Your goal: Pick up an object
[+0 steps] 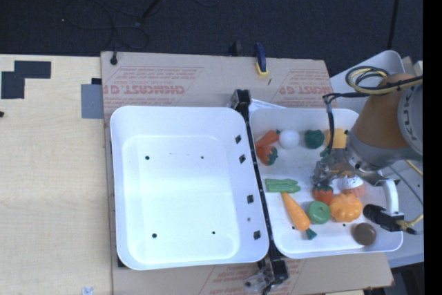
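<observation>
Left bin (131, 148): I see it bare and white, well to the left of the pincer, across the black divider.

Green pod (282, 184): lies flat in the right bin (304, 251), left of the pincer and slightly lower.

Carrot (295, 211): slanted, below and left of the pincer, its thin end pointing down toward the bin's near wall.

White ball (289, 139): above and left of the pincer, between a red-orange piece (266, 139) and a dark green piece (314, 138).

Pincer (324, 175): down low in the right bin, over the cluster of toys; I cannot tell from here how wide it stands or whether anything is caught.

Nearest toys: a red piece (322, 193) just under the pincer, a green round (319, 212) below that, an orange pumpkin-like piece (345, 207) below and right.

Brown round (364, 234): further down and right, near the bin corner.

Step in hand: I judge this the descent or closing stage over the cluster, with no lift yet.

Next move: I'd want a firm close on one toy, likely the red piece, then a straight rise clear of its neighbours, which crowd it closely.
</observation>
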`<action>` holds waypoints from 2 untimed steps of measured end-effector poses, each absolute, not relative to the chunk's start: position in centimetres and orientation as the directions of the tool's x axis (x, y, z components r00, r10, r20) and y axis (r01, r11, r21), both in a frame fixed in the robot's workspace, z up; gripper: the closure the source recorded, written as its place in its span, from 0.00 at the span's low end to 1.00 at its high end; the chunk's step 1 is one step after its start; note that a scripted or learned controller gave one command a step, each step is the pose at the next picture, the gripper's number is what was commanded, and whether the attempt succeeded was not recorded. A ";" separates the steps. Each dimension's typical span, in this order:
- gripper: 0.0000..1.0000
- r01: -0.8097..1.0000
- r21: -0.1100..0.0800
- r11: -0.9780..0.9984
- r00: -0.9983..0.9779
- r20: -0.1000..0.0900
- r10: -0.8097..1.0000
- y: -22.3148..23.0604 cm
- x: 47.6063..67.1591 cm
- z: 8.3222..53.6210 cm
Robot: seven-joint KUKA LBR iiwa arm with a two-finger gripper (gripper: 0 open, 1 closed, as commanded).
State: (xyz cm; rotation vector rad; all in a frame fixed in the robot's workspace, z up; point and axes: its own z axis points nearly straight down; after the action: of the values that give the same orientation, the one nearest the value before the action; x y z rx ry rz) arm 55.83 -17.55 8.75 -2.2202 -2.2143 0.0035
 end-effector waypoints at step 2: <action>1.00 1.000 0.017 -0.001 0.001 -0.008 1.000 -20.1 51.0 9.2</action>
State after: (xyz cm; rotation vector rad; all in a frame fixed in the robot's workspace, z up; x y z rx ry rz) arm 50.96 -20.11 9.17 -2.2357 -2.2331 -0.0100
